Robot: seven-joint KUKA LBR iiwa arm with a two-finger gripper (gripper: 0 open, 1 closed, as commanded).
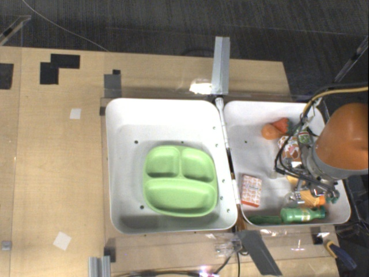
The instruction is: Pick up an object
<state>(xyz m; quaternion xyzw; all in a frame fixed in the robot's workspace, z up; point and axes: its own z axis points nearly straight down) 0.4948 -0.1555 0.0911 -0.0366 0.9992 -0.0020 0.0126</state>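
- Bench (52, 172) of light wood fills the left side, with some black shapes near its far edge and two small pale squares lying on it.
- Next comes the left bin (124, 126), white and shallow. Inside it lies a green divided plate (180, 180), with two small compartments at the far side and one long compartment at the near side. The plate sits toward the near right part of this bin.
- A grey metal post (221, 65) stands at the far side, just where the two bins meet.
- The right bin (248, 126) touches the left one along its side. Near its left wall lies a small flat packet (251, 190) with a red and white pattern.
- Along the near wall of the right bin lies a green bottle (297, 215) on its side.
- Toward the far part of the same bin lies an orange-red object (274, 129), like a toy vegetable, apart from the packet.
- The arm (345, 137), with its orange band, reaches in from the right and hangs over the right part of the right bin, with cables around its wrist.
- The hand (305, 190) is low in the bin, just above the bottle and close to a small orange piece (314, 200). I cannot tell if it is wide or narrow, or if it holds something.
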